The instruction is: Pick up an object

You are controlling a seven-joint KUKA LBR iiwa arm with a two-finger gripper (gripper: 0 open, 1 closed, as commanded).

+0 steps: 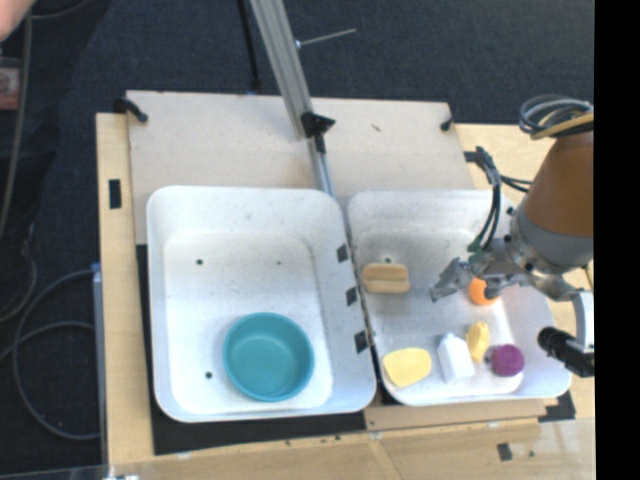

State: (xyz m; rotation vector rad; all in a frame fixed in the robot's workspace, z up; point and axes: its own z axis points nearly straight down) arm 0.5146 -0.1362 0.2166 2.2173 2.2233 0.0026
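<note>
A small orange object (478, 291) lies in the right bin (420, 218), right at the end effector (462, 280); whether it is gripped cannot be told. The arm (560, 193) leans in from the right. The left bin (190, 218) holds a teal bowl (267, 356) on the surface (200, 133).

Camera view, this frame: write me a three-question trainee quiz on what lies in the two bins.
1. True or false: the teal bowl lies in the left bin.
2. Which thing lies nearest the gripper? A) purple ball B) orange ball C) tan block
3. Fill in: the yellow piece lies near the ___ rim of the right bin.

Key: 1 true; 2 B; 3 front.
</note>
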